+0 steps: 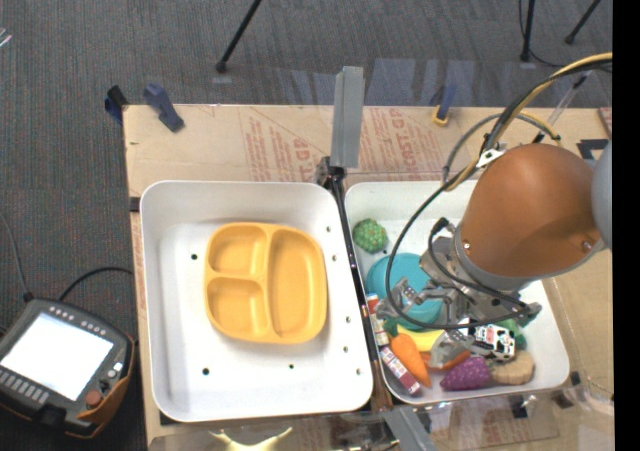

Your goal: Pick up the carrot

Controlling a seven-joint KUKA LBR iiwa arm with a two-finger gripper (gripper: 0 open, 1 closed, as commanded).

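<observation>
Yellow tray [266, 282], purple grapes [467, 374]

Robot lab, tripod legs [255, 7], teach pendant [62, 367]

Bench [250, 139] — brown board surface with red printing, bare along the 12 o'clock edge. Directly on it, two shallow white bins side by side — left bin [170, 289] toward 9 o'clock, right bin [420, 201] toward 3 o'clock, rims touching.

The arm hides much of the teal bowl [400, 274].
</observation>
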